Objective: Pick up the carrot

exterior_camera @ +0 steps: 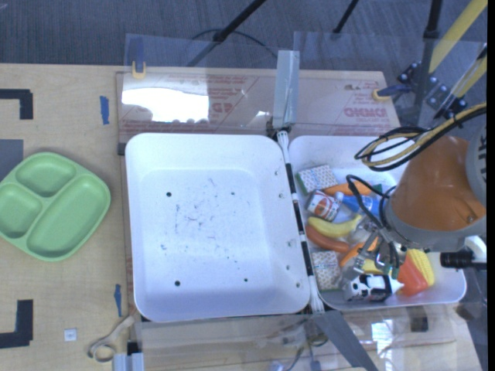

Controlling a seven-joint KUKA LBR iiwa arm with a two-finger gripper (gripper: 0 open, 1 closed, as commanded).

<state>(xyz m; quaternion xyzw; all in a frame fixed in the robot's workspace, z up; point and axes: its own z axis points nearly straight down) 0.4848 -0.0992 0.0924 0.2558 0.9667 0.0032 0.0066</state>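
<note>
The arm [433, 188] reaches in from three o'clock, its orange band bulking over the right bin [452, 291], wrist angled down toward the bin's middle. The gripper [370, 255] sits low among the clutter — whether it is apart or together, I cannot tell. The carrot [334, 239] lies at nine o'clock of the gripper, just below a banana [334, 226]. Nearby are a small bottle [322, 205], a patterned packet [318, 178] at twelve o'clock, and a corn cob [421, 266] at four o'clock. The left bin [209, 222] lies alongside; a green divided plate [52, 205] rests on the bench [54, 300].
</note>
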